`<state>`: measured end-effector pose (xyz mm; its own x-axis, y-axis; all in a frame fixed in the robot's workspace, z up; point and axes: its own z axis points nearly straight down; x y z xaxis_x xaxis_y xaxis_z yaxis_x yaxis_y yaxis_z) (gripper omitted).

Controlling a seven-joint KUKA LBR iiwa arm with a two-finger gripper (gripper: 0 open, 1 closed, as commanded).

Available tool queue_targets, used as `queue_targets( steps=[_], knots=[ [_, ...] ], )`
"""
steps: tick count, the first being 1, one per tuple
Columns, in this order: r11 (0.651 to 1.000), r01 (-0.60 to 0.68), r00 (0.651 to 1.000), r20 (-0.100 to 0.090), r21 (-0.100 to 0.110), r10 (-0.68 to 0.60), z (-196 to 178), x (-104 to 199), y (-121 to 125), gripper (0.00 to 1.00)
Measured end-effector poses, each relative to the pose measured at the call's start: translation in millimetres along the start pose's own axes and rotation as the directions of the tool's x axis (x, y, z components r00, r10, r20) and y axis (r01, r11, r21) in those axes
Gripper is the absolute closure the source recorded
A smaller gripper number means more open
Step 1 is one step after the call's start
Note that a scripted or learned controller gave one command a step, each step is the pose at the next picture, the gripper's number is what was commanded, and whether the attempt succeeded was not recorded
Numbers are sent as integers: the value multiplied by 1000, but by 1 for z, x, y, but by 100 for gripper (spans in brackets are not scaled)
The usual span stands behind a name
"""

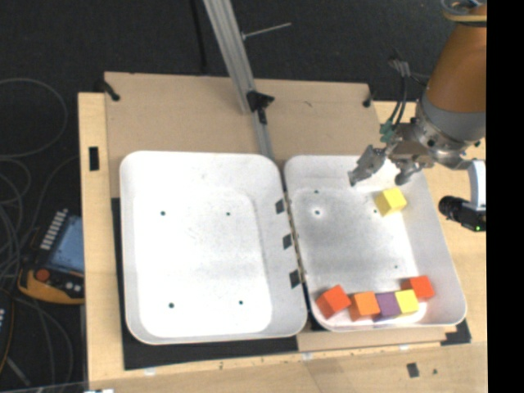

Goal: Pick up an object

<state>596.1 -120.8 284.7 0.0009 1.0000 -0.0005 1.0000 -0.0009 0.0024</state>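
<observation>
Here the pincer point(383, 170), fingers spread apart, hovers just above a small yellow cube point(390, 201).

place: robotics lab | evidence: plywood bench point(205, 113) on black floor | two white bins point(201, 244) | metal camera pole point(233, 47) | loose cables point(24, 137) | teach pendant point(59, 256) at left

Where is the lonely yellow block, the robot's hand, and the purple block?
lonely yellow block point(391, 201), camera view, on its top face.
hand point(383, 169), camera view, midway between its fingertips.
purple block point(386, 305), camera view, on its top face, in the row of blocks.
</observation>
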Motion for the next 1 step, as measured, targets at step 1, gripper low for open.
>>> queue_targets(
  steps=[1],
  knots=[
    [1000, -8, 1000, 3, 6, 8, 32, -81, -61, 0]
  ],
)
